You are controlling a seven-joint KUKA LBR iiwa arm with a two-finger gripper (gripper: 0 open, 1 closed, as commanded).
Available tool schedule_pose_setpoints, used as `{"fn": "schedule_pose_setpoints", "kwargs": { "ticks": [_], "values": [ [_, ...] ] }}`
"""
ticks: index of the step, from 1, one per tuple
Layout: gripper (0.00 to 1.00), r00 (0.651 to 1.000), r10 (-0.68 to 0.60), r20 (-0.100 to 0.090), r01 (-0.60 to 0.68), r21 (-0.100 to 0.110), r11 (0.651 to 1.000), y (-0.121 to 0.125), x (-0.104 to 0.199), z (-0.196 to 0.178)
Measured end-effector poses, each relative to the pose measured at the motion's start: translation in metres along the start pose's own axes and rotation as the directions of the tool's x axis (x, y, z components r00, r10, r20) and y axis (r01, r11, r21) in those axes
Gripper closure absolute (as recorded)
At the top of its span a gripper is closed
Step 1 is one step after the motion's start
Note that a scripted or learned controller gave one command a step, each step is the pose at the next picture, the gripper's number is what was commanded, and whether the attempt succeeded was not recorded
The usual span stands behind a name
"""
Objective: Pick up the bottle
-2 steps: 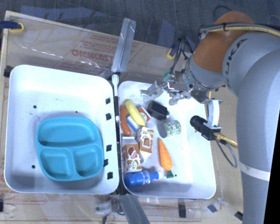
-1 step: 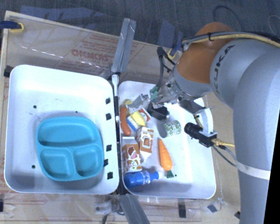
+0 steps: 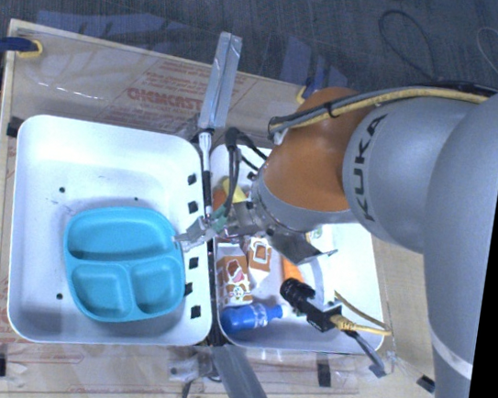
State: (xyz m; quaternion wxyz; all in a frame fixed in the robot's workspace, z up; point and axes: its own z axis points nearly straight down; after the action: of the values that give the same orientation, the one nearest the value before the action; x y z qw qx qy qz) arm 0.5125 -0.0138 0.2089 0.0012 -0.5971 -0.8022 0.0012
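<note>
The bottle [image 3: 246, 317] is blue with a pale label and lies on its side in the front left corner of the right bin [image 3: 365, 257]. My gripper [image 3: 219, 224] hangs below the orange wrist band, low over the left edge of the right bin, close to the divide between the two bins. It is behind the bottle and apart from it. The arm's bulk hides much of that bin's back half.
Two brown-and-white snack packets [image 3: 237, 279] lie just behind the bottle, with an orange item [image 3: 292, 270] beside them. A yellow-orange item [image 3: 220, 191] lies at the bin's back left. The left bin [image 3: 52, 155] holds a blue divided tray [image 3: 123, 263].
</note>
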Motion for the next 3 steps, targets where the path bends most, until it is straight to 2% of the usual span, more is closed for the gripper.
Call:
{"fn": "schedule_pose_setpoints", "kwargs": {
  "ticks": [1, 2, 3],
  "values": [
    [0.0, 0.958, 0.286, 0.0, -0.286, -0.002, 0.958, 0.023, 0.072, -0.093],
    [0.0, 0.896, 0.445, 0.002, -0.445, 0.002, 0.896, 0.01, 0.164, -0.005],
    [0.0, 0.823, 0.567, 0.001, -0.567, 0.002, 0.823, -0.007, 0.105, 0.018]
  ]
}}
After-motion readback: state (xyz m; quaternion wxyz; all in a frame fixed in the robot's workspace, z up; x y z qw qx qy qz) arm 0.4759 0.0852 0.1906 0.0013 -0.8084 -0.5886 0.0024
